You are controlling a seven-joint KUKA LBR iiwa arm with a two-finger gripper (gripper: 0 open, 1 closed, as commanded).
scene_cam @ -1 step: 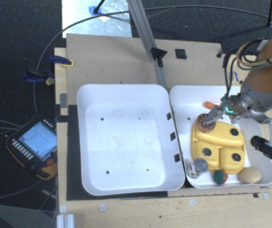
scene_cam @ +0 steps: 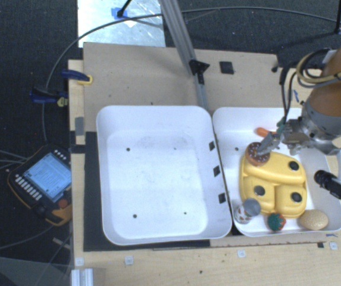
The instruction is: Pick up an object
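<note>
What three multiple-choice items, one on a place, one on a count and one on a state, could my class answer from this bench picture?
1. Where does the large yellow plastic toy with dark round holes lie?
A. in the right white bin
B. in the left white bin
C. on the dark floor

2. How many dark holes show on that toy's top?
A. one
B. two
C. four

3. Where is the arm's pincer?
A. over the left bin
C. beside the handheld screen
B. low over the small round brown speckled object at the toy's upper left corner

Answers: 1 A, the toy sits inside the right bin's walls. 2 C, four dark holes can be counted. 3 B, the pincer tip meets the picture just above that brown object.
</note>
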